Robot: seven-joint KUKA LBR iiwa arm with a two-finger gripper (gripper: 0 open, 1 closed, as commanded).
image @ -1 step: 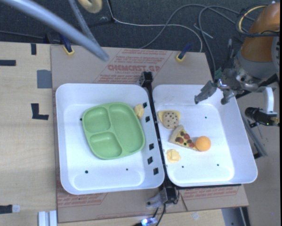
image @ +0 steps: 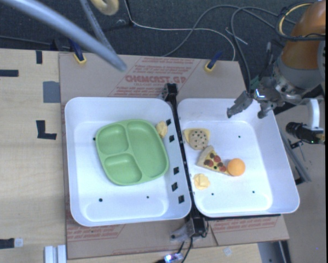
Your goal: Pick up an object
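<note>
My gripper (image: 250, 107) hangs open and empty over the far edge of the right bin (image: 278, 199). The pickings sit mid-bin: cookie (image: 197, 138), pizza slice (image: 211, 161) and orange ball (image: 236, 167), the ball touching the slice. That's my worry: a finger landing between them could nudge the ball away or pinch the flat slice badly. My arm (image: 301, 43) reaches in from the right, wrist tilted down toward the bin

I monitor through one fixed camera mounted above the wooden bench (image: 21, 147), looking down obliquely from its near edge, framing both shallow white plastic bins (image: 81, 201) at moderate range.
</note>
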